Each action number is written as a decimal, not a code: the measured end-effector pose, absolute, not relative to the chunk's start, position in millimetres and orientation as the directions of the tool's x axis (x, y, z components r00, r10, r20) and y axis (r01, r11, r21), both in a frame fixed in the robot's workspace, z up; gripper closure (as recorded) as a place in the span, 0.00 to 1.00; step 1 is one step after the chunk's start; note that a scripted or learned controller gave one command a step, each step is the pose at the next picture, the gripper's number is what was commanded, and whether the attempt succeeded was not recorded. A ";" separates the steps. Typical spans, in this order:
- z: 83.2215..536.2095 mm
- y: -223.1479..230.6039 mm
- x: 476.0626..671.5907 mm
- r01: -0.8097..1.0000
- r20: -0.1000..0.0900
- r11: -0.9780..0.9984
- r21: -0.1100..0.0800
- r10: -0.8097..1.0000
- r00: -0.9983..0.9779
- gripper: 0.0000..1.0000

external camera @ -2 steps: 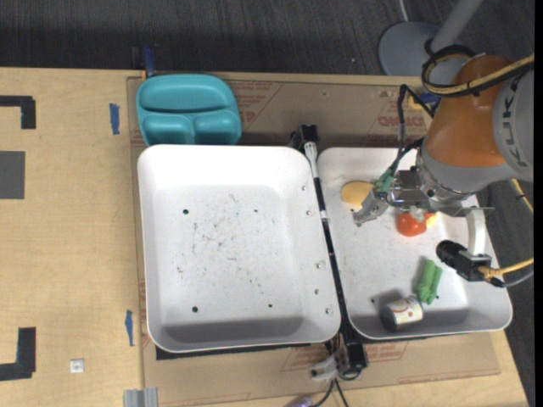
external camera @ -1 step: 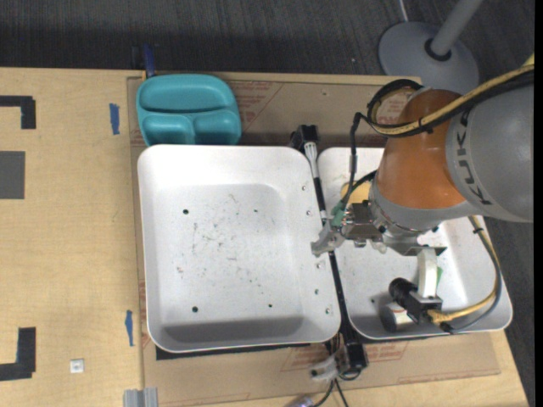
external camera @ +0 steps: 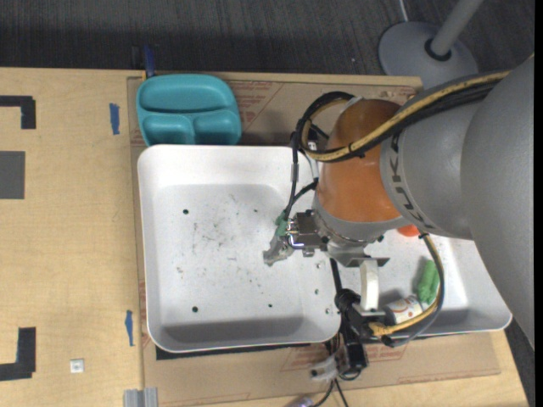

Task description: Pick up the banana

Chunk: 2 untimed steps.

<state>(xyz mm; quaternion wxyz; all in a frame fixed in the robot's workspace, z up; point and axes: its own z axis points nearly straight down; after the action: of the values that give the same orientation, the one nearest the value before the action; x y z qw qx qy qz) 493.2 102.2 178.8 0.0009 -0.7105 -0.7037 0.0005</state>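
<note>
Arm hangs over the seam between the two bins; the tool (external camera: pixel 356 265) is buried under the wrist, so whether it is spread or pinching I cannot tell; the banana (external camera: pixel 399 309), perhaps that pale-yellow piece in the right bin (external camera: pixel 484 308), awaits a descent; left bin (external camera: pixel 170 227) holds only specks; a teal tray (external camera: pixel 188 108) sits on the bench (external camera: pixel 59 227)

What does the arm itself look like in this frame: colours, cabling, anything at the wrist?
The arm is bulky and grey, with a wide orange band above the wrist. Black and yellow cables loop across it. Below the band sits a metallic gripper assembly with small green parts.
</note>
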 end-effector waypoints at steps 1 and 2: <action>86.6 137.4 479.9 0.999 0.011 0.039 0.003 0.999 -0.039 0.00; 86.5 220.8 480.0 0.999 0.004 0.048 0.005 0.999 -0.048 0.00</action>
<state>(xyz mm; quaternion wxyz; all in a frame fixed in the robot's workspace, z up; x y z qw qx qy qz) 480.0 220.8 86.5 -0.0001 -0.6899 -0.7239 -0.0031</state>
